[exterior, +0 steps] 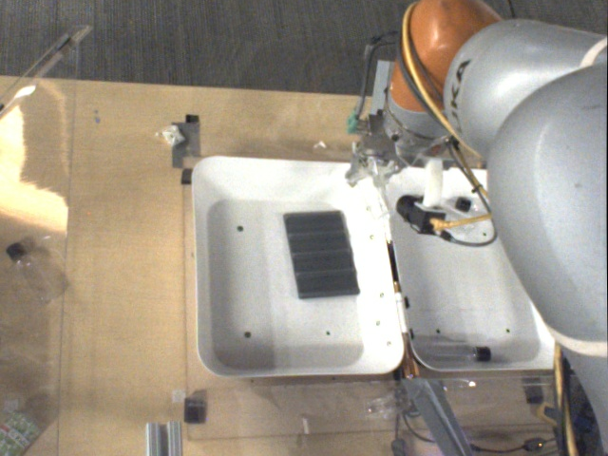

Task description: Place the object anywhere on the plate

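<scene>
A dark grey ribbed rectangular plate (321, 255) lies flat in the middle of the left bin (218, 283). My gripper (367, 171) hangs over the far right corner of that bin, near the wall between the two bins, above and to the right of the plate. Nothing can be seen held in it. A small black object (483, 353) rests at the front edge of the right bin (465, 302), well away from the gripper.
The big grey arm with its orange band (446, 27) covers the right bin's far and right side. Small black blocks (191, 131) (195, 408) stand on the wooden bench beside the left bin's corners. A clear bottle (28, 266) lies at far left.
</scene>
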`<act>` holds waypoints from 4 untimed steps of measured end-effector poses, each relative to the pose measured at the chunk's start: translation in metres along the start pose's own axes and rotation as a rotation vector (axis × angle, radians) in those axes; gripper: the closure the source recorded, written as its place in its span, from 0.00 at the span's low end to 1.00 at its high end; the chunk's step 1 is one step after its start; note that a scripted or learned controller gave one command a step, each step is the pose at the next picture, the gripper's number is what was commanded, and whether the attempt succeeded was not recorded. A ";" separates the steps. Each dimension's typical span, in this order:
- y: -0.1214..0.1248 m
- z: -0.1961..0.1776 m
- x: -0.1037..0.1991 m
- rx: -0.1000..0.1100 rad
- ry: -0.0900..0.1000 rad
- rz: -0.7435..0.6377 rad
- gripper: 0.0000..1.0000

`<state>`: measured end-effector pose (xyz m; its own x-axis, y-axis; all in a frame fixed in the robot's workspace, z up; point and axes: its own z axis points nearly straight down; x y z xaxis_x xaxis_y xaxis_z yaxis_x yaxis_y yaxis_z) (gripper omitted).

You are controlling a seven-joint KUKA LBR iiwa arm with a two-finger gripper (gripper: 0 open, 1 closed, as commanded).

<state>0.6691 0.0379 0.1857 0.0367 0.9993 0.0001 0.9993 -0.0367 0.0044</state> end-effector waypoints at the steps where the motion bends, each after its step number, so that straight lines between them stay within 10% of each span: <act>1: -0.002 0.000 0.061 -0.002 0.001 -0.734 1.00; 2: -0.016 0.036 0.123 -0.003 0.002 -1.140 1.00; 3: -0.028 -0.012 0.198 -0.008 0.001 -1.557 1.00; 4: -0.011 -0.049 0.197 -0.006 0.001 -1.471 1.00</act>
<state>0.6652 0.2350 0.2349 -0.9906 0.1362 -0.0076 0.1362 0.9907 0.0056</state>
